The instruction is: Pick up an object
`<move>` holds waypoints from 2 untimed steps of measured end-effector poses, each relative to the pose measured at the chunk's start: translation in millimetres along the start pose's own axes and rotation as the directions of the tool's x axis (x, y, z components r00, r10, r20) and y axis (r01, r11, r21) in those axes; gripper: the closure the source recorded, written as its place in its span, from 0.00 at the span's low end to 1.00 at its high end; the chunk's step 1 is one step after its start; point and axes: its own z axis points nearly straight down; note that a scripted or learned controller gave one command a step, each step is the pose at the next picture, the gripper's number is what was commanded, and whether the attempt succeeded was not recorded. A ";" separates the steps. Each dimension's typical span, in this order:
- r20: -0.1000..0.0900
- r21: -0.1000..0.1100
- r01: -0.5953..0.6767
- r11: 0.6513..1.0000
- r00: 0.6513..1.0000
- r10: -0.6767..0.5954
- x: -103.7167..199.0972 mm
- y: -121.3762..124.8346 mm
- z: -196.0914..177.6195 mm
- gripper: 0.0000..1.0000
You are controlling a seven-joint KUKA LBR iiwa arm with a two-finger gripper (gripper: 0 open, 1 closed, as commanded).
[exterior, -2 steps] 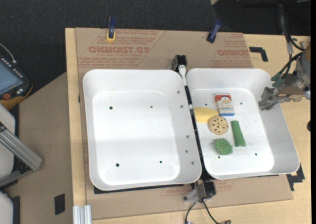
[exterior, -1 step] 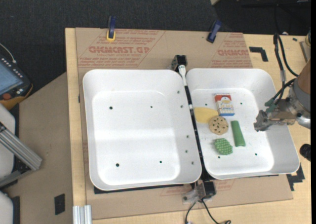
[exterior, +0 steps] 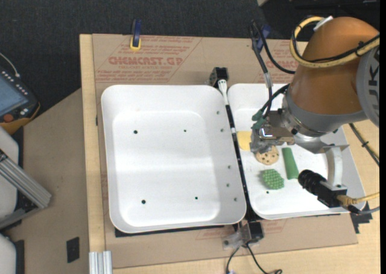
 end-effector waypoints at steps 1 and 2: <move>0.003 -0.002 -0.014 1.000 1.000 0.014 15.0 1.1 -29.7 1.00; 0.003 0.000 -0.013 1.000 1.000 0.013 55.2 1.6 -58.4 1.00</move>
